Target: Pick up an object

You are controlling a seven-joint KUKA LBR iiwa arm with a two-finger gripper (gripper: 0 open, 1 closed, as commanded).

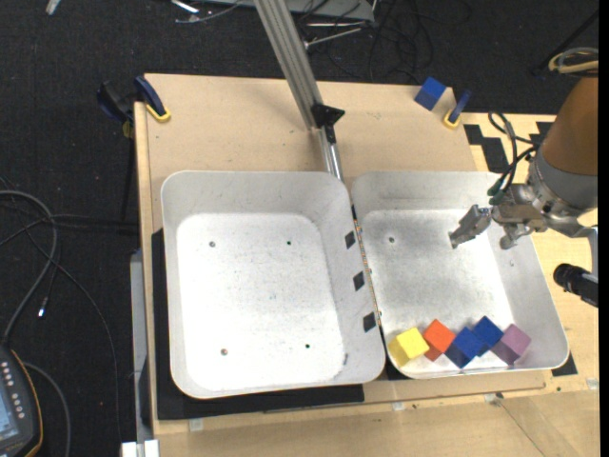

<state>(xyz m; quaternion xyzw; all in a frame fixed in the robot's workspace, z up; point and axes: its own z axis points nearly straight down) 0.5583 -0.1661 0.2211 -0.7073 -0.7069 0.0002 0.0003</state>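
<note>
Resting on a dark carpeted floor strewn with black cables, the tan wooden bench carries two shallow white bins side by side. Taking the right bin as the landmark: the left bin touches its left wall along a seam marked with small black tabs, and a slanted metal pole rises from just beyond its far left corner toward the top of the view. On the bare bench beyond its far rim lies a lone blue cube, next to a yellow-tipped clamp; a matching clamp sits far off to the left.

Inside the right bin, against its near wall, five small blocks lie in a row that runs roughly left to right along that wall: a yellow block at the left end, an orange block touching it, then two dark blue blocks close together, and a purple block in the near right corner. Each is a plain, solid-coloured cube, turned at a slight angle to the wall.

Over the bin's far right part hangs the gripper, well apart from the row. Its fingers stand apart with nothing between them.
</note>
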